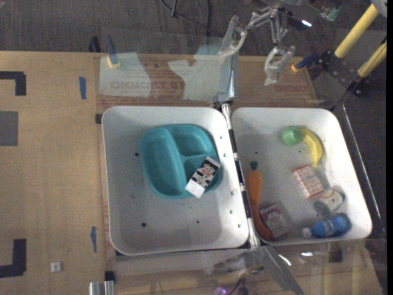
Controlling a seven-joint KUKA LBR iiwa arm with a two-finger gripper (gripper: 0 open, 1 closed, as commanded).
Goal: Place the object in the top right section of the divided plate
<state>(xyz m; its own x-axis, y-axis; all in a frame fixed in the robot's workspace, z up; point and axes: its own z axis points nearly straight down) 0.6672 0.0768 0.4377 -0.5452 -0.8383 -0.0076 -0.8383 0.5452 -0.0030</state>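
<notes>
- Two shallow white bins sit side by side on the bench: the left bin (123, 226) and the right bin (350, 165), their inner walls touching along a centre seam.
- A teal divided plate (161, 165) lies in the upper middle of the left bin, one long section on its 9 o'clock side and two smaller sections on its 3 o'clock side.
- The gripper (256, 42) hangs above the bench at 12 o'clock from the bins' seam, beyond their far rims, its two fingers spread wide apart with nothing between them.
- An orange toy carrot (255, 195) lies lengthwise along the right bin's 9 o'clock wall, green top pointing to 12 o'clock.
- A yellow banana (314, 145) curves at the right bin's 1 o'clock, touching a green cup (292, 136) at its 9 o'clock.
- A blue bottle (328, 227) lies on its side at the right bin's 5 o'clock corner.
- A small black-and-white carton (203, 176), the task object, rests tilted on the plate's 4 o'clock section, overhanging its rim.
- A pink snack box (307, 181) lies near the right bin's centre.
- A dark red packet (274, 219) lies just beside the carrot's tip.
- A small round tin (330, 198) sits between the snack box and the bottle.
</notes>
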